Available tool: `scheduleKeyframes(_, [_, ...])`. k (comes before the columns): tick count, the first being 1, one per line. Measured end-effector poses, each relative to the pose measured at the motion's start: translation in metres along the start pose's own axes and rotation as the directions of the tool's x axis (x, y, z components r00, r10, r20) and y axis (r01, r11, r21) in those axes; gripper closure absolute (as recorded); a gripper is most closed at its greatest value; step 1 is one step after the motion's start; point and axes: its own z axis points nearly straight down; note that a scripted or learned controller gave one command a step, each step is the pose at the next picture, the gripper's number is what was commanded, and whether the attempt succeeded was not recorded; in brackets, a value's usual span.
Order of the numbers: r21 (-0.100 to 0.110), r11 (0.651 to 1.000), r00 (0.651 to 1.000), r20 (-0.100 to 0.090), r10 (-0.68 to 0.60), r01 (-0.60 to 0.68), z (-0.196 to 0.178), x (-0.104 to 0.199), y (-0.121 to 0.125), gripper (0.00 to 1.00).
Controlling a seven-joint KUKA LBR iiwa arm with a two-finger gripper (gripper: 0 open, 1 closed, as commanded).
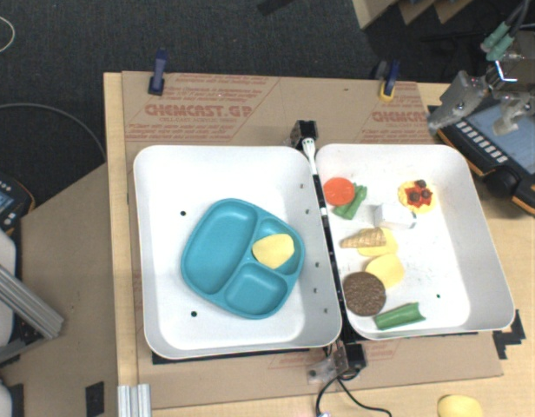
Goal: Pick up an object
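Camera view shows toy food clustered in the right bin (476,233): a tomato (339,189), a cookie (365,292), a green bean (398,316). Nothing is picked yet, I judge. Next, the arm must descend onto one piece.

A yellow rounded thing (459,406) at the bottom edge is cut off, so its shape stays unclear. The grey equipment (489,115) at the upper right runs out of frame. The small white piece (399,215) beside the toy foods is too small to identify.

Toy foods (377,254) in right bin (476,233)
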Motion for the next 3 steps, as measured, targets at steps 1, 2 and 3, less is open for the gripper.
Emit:
scheduleKeyframes(1, [0.040, 0.999, 1.000, 0.000, -0.003, 0.003, 0.167, 0.084, -0.031, 0.00])
scheduleKeyframes(2, [0.019, 1.000, 1.000, 0.000, 0.005, -0.005, 0.148, 0.079, -0.027, 1.00])
scheduleKeyframes(3, [0.027, 1.000, 1.000, 0.001, 0.010, -0.010, 0.199, 0.040, -0.030, 1.00])
